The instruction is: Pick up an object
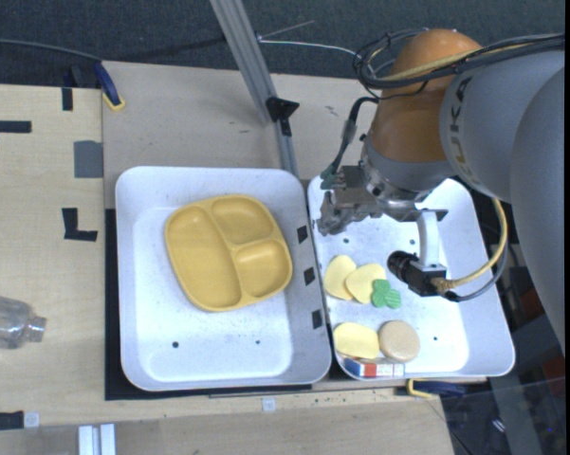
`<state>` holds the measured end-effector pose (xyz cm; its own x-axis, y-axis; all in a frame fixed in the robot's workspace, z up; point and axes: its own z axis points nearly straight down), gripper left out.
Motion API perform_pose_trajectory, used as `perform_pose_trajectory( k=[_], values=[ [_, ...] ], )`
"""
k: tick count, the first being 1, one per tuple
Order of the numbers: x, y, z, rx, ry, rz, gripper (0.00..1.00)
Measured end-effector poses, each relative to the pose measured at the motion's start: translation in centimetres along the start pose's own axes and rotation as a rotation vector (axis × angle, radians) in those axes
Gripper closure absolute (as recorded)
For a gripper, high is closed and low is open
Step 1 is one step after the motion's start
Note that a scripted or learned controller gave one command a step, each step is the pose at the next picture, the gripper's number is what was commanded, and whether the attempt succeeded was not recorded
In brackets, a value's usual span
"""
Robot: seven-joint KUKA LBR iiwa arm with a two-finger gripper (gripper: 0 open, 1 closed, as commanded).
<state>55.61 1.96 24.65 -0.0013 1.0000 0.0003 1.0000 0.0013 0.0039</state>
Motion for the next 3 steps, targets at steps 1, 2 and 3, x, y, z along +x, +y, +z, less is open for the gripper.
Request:
perform_pose_trajectory(
  k=[1,2,3],
  values=[
    [0.3,-3.1,2.2,0.010,-0.001,0.002,1.00],
    [-0.9,-4.9,6.0,0.011,-0.001,0.002,1.00],
    [2.9,-4.0,5.8,0.007,0.001,-0.004,1.00]
  ],
)
